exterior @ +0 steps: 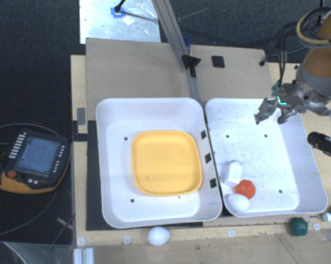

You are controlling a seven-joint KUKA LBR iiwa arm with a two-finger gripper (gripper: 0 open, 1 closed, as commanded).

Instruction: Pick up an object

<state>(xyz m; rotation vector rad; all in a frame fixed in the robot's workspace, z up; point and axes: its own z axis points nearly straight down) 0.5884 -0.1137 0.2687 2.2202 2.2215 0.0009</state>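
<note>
The gripper (pixel 276 114) hung over the upper right part of the right bin (pixel 305 147) with its two fingers spread apart and nothing between them, well away from the objects. The likely targets, a red ball (pixel 245 189), a white egg (pixel 238 203) and a small white block (pixel 233 171), sat bunched and touching in that bin's lower left corner, close to the wall. A grab there could go wrong because the fingers might strike the wall or knock the round pieces aside, closing on nothing.

Yellow plate (pixel 167 163), red ball (pixel 245 189), white bins (pixel 113 120)
</note>
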